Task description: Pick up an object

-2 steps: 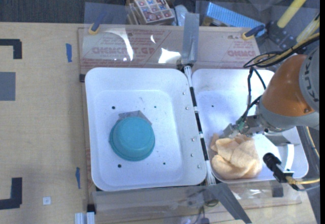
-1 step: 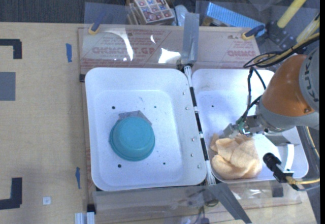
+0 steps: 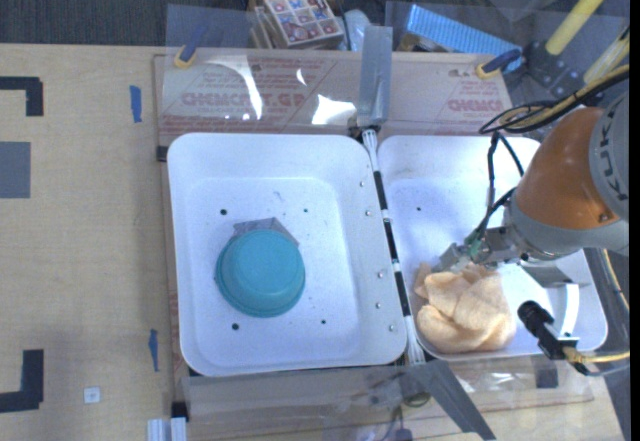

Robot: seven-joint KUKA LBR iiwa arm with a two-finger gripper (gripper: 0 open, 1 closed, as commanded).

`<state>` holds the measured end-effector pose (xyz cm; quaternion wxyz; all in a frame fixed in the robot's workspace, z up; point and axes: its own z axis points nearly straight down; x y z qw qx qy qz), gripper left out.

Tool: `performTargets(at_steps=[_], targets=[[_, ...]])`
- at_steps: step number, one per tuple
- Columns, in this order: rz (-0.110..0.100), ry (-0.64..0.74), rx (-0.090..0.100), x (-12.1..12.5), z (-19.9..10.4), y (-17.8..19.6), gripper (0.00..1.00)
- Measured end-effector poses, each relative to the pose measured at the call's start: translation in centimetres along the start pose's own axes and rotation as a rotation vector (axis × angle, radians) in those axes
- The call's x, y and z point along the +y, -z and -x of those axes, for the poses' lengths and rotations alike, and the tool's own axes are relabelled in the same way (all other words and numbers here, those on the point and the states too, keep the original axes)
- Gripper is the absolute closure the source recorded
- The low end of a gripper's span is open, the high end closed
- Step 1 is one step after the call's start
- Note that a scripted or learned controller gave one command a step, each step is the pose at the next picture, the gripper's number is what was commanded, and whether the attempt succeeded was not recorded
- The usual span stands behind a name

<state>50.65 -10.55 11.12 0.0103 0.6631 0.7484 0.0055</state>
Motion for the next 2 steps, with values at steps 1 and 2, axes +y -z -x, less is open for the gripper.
performTargets(at_steps=[1, 2], targets=[[0.000, 0.000, 0.000, 0.00, 0.00, 0.00, 0.00], [0.000, 0.000, 0.000, 0.00, 0.00, 0.00, 0.00]])
